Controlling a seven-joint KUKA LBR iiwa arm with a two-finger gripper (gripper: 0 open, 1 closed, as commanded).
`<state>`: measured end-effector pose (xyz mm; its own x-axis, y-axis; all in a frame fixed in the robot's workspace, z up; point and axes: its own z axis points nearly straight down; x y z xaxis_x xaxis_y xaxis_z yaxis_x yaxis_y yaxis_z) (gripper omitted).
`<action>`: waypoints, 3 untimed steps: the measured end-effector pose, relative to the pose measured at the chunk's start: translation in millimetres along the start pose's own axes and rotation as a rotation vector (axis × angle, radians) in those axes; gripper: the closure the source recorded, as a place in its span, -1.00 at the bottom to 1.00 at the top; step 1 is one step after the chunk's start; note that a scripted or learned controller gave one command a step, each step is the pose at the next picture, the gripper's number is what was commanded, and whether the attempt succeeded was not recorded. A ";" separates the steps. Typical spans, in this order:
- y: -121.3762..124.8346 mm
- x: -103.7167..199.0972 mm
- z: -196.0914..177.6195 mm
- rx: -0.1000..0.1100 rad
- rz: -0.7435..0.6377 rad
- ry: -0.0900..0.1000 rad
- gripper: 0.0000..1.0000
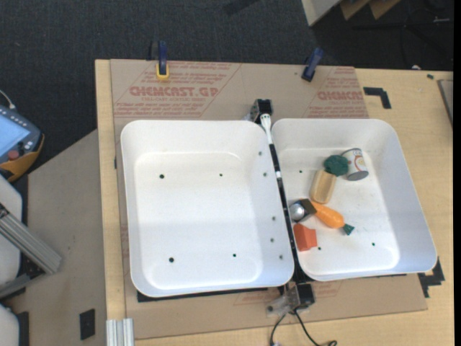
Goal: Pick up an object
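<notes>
Red block, toy carrot beside, right bin

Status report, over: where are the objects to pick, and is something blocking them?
Objects clustered in right bin: carrot, red block, tan cylinder, green piece, small can. Carrot touches metal ball. Nothing above them.

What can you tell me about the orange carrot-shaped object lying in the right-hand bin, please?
The toy carrot looks like smooth plastic: a short orange body tapering to a small dark green tip at its lower right end. It lies flat on the floor of the right bin, angled from upper left to lower right. Its upper left end touches the tan cylinder and sits by a dark piece next to the shiny metal ball. The red block lies just below left, apart from it.
</notes>
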<state>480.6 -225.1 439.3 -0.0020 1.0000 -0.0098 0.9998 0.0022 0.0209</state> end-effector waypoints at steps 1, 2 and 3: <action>-4.4 56.2 122.9 0.031 -0.002 0.015 1.00; 22.0 161.7 83.3 0.014 -0.011 0.012 1.00; -6.4 211.6 167.6 0.032 -0.003 0.012 1.00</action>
<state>477.2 -15.1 269.5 -0.0048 1.0000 0.0027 0.9999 0.0049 -0.0109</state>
